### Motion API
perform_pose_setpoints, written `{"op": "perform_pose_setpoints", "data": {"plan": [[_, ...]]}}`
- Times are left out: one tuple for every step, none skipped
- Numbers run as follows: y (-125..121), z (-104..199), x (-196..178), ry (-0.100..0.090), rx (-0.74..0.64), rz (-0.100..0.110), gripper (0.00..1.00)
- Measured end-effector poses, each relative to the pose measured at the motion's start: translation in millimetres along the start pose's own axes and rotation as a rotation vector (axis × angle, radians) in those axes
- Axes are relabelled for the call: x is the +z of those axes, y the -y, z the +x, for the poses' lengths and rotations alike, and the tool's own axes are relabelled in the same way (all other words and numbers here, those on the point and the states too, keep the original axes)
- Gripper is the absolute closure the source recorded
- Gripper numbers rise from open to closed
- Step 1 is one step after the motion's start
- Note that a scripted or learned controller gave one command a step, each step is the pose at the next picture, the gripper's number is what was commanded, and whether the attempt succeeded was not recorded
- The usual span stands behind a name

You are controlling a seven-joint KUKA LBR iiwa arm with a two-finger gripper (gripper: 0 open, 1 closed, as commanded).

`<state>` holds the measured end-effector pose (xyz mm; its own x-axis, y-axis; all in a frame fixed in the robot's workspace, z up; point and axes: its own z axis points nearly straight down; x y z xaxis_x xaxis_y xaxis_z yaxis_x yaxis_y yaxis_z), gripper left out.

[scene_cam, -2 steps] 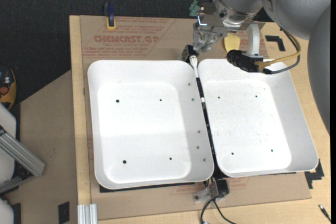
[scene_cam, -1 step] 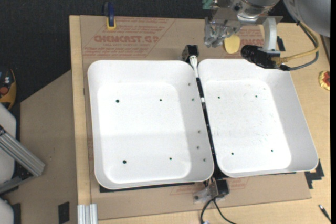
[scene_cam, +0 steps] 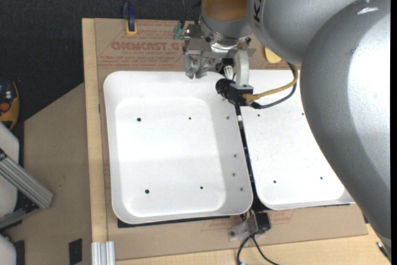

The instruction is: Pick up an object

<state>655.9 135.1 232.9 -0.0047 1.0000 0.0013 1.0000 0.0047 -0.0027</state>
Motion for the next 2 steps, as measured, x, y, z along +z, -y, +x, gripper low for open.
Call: {"op": "perform_pose_setpoints", "data": {"plan": [[-11, -52, -54, 0.001, 0.006, -0.006, 1.0], [18, -43, -81, 0.0, 0.004, -0.002, 1.0]]}}
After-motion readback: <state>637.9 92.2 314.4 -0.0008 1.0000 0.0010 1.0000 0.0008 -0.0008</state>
